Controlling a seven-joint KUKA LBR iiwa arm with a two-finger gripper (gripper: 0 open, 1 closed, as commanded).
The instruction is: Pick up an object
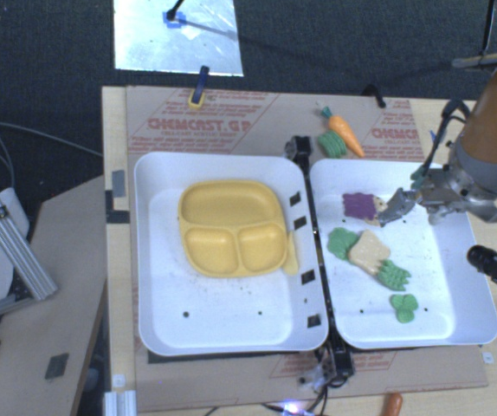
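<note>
Nearest in the right shallow white bin (465, 323), a small green leafy toy piece (403, 306) is lying loose, and just beyond it a tan block with a green ridged end (377, 259) is resting against a rounded green toy vegetable (342, 242). These pieces are being left clustered toward the bin's left half, probably because they were scattered there as graspable candidates. Farther in, a purple blocky toy (359, 204) is sitting just to the left of the grey two-finger gripper (396, 208), which is being held low over the bin from the right; the purple toy appears to be the one being approached. It cannot be told whether the jaws are parted or closed, and nothing is seen between them. In the left white bin (158, 319), a yellow three-compartment plastic tray (231, 228) is lying flat. Farthest, on the table beyond the bins, an orange toy carrot with a green top (342, 133) is lying outside.
</note>
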